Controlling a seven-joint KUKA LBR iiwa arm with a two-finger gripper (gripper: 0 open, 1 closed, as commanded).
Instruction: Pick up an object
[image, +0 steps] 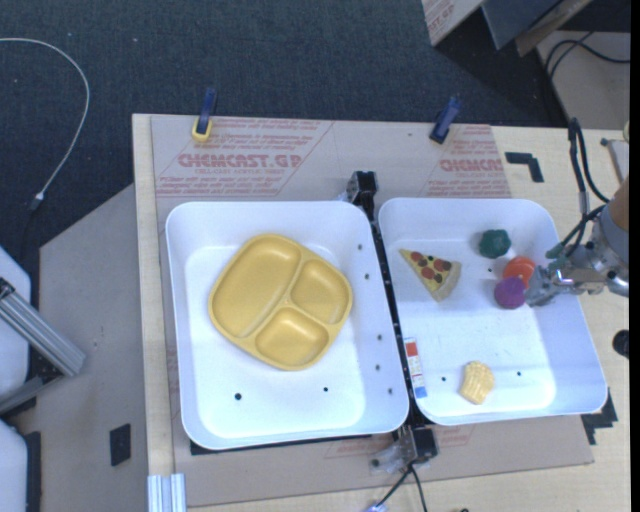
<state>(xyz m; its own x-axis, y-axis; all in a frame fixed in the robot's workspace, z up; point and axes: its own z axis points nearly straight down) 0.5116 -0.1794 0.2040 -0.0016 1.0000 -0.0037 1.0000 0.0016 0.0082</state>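
Observation:
The right bin (560, 390) holds a toy pizza slice (433, 272) at its left, a dark green piece (494, 241) at the back, an orange-red piece (519, 268) and a purple piece (510, 292) side by side, and a yellow corn-like piece (478, 382) near the front. My gripper (549, 283) reaches in over the bin's right wall, low down. Its tip sits right beside the purple and orange-red pieces, on their right. I see nothing lifted off the bin floor.
The left bin (200, 400) bears a yellow divided plate (281, 300). A black divider (385, 300) runs between the two bins. Blue clamps (445, 120) grip the bench's back edge. Cables (585, 190) hang near the arm at the right.

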